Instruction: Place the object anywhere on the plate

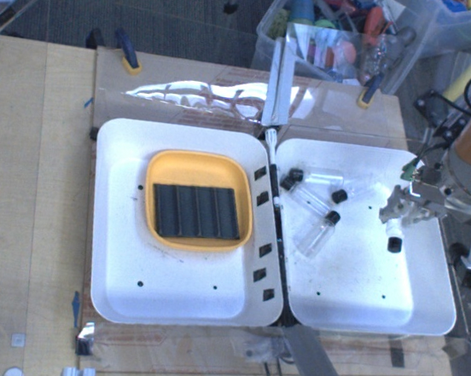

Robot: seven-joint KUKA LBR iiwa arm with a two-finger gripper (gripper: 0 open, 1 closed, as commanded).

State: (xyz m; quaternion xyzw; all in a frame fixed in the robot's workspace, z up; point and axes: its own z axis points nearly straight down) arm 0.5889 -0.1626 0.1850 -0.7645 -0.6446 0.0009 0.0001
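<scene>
Claw (397,214) hangs over right bin (426,311), its grip unclear.
Clear vials (315,235) lie near the divider; yellow plate (162,169) carries a black block (196,212). No legible writing.

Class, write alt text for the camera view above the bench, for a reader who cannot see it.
A yellow plate holding a dark ridged block sits in the left white bin. The right white bin holds several clear vials with black caps. The robot's gripper hangs over that bin's right side.
</scene>
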